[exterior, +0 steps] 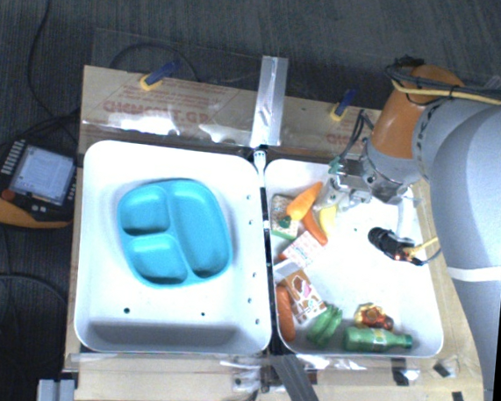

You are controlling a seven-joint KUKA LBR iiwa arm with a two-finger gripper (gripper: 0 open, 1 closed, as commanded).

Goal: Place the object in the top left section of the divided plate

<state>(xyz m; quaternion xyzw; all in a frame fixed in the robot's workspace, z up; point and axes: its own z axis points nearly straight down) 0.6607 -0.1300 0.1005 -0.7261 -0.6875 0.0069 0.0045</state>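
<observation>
Hand (pixel 346 194) low over the orange toy (pixel 303 202) in right bin (pixel 358 276), likely lining up a pick. Can't tell its grip state.

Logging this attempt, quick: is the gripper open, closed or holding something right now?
Gripper: cannot be told; it is over the right bin, beside the orange item.

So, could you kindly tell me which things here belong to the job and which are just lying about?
Job: blue divided plate, end effector, orange piece beside it (possibly the object).
Lying about: green bottle, green vegetable, snack packet, handheld device off the bench.
</observation>
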